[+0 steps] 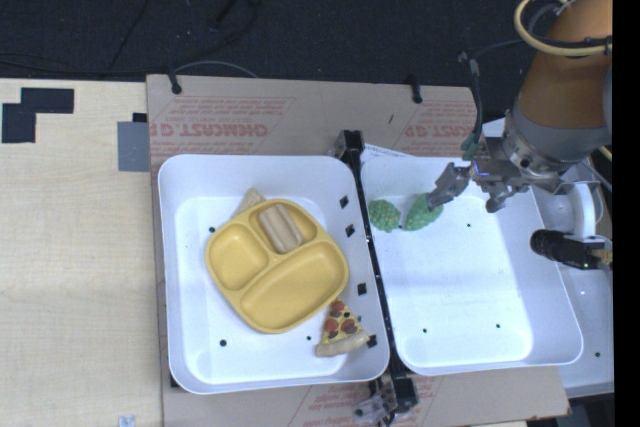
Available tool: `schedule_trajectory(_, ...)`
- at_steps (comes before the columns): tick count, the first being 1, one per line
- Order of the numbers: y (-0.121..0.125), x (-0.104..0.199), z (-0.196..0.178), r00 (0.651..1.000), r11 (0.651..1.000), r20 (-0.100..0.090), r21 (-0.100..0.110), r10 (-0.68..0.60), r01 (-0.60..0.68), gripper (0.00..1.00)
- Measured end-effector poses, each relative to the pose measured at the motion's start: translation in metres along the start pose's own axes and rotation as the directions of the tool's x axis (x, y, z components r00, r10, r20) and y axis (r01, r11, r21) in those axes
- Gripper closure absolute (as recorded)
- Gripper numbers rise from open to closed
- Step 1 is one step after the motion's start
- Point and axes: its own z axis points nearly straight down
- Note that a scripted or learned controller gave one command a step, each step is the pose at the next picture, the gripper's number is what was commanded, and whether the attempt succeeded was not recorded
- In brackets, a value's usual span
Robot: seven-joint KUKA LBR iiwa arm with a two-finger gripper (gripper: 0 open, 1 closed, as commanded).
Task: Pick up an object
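**Claw reaching toward green toys in the right bin**

Seen from above at a slant. Largest first: a pale wooden table point(70, 245), bearing a sheet of brown cardboard point(300, 115) with two shallow white bins side by side on top. Left bin point(185, 315) toward nine o'clock, right bin point(480, 315) toward three o'clock, a dark divider between the two.

Entering from two o'clock, a grey robot arm point(565, 85) with an orange band above the wrist, angled down over the right bin's upper rim. At its tip, the claw point(465, 187), one finger stretched toward nine o'clock. Open or closed: cannot tell, the angle hiding the gap. Nothing visibly gripped.

In the left bin, near its centre, a yellow divided plate point(270, 290), tilted diagonally. In its upper compartment, a toy hot dog point(282, 228), lying as if served. Just outside the plate at five o'clock, a toy pizza slice point(341, 332), flat on the bin floor.

In the right bin, at its ten o'clock corner, two green toys, likely candidates for picking. Nearer the claw, an elongated green piece point(421, 214), just beside or touching the outstretched finger's tip, contact unclear. Closer to the divider, a rounder green piece point(383, 213), just beside the first. Probably a grasp attempt on the elongated piece, judging by the claw's low position. Risk: a nudge sideways rather than a clean grip.
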Motion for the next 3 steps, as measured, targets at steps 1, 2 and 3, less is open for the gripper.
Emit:
schedule_trajectory(1, 0.002, 0.000, -0.006, 1.000, 1.000, 0.001, -0.011, -0.002, 0.002, 0.00)
schedule_trajectory(2, 0.002, 0.001, 0.038, 1.000, 1.000, 0.001, -0.006, -0.001, 0.001, 0.00)
schedule_trajectory(3, 0.003, -0.003, 0.082, 1.000, 1.000, 0.001, -0.006, 0.000, 0.000, 0.00)
